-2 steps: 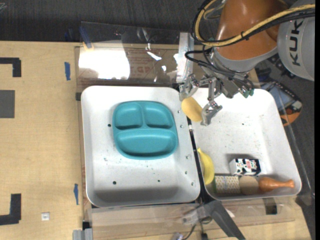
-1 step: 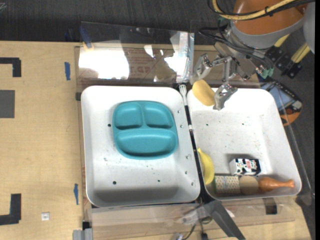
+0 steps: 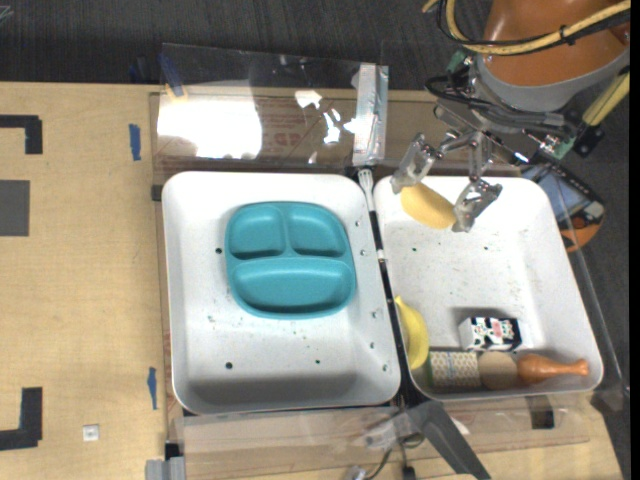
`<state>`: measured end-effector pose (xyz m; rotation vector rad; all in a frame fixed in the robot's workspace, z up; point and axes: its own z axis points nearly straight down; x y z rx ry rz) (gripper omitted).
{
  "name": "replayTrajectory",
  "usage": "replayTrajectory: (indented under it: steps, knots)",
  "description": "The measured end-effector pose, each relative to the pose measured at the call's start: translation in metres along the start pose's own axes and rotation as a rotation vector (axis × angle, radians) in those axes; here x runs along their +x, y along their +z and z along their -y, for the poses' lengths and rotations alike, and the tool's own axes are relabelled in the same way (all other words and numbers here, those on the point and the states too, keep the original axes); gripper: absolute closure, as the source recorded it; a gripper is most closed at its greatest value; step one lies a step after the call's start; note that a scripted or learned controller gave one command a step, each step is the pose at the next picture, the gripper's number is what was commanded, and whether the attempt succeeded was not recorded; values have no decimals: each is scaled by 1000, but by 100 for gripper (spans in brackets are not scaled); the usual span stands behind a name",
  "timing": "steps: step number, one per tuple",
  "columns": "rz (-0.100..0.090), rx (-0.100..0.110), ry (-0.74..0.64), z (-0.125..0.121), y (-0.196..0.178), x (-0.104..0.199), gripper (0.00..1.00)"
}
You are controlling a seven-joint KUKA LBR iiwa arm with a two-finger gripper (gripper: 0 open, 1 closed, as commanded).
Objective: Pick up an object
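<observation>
Yellow, rounded soft-looking object (image 3: 427, 206) sat between the spread fingers of the two-finger gripper (image 3: 440, 190), far right bin (image 3: 520, 268).

A tray (image 3: 290, 258) lies in the left bin (image 3: 190, 358). In the right bin (image 3: 540, 258), a carton (image 3: 491, 332) sits near the front, with a brush (image 3: 505, 369) just before it.

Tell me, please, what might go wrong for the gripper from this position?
The gripper straddles the pale yellow piece close to the right bin's far corner; a finger could strike the wall. The rounded piece may slip out on closing. The other items, such as the black-and-white box, crowd the near edge.
</observation>
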<state>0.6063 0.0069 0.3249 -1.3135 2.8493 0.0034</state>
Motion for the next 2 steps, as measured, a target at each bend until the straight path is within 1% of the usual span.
replayTrajectory:
  steps: [1,2]
  knots:
    - [-1,-2,-213,18,22,15,100]
    - [-1,-3,-434,0,55,30,100]
